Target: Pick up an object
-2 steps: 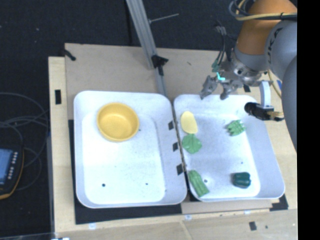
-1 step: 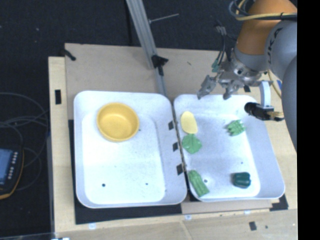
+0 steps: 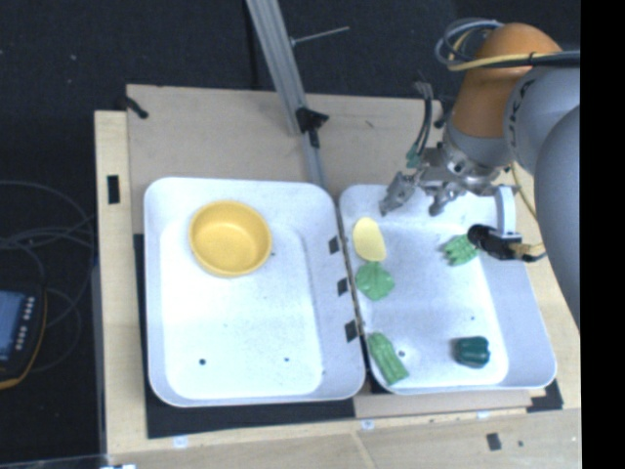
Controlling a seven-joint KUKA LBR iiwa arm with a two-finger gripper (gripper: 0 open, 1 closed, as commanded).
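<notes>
Step in hand: approach; the gripper (image 3: 422,195) hangs over the far end of the right bin (image 3: 508,306), its two fingers spread with nothing between them, so no object is yet taken
Arm: grey, with an orange band above the wrist, reaching in from the right of the gripper
Nearest candidate: pale yellow piece (image 3: 367,239), just below and to the left of the fingertips, smooth, rounded and egg-like, lying against the bin's left wall
Other candidates: flat green leaf-like piece (image 3: 375,282) directly beyond the yellow one; small light green piece (image 3: 459,251) below and to the right of the gripper; elongated green piece (image 3: 388,357) and dark green block (image 3: 472,351), both well apart from it at the near end
Left bin (image 3: 234,360): well to the gripper's left, bearing a yellow bowl (image 3: 230,237)
Next move, judged: shift over one piece, descend with the fingers straddling it, then close; the yellow piece's curved surface may slip
</notes>
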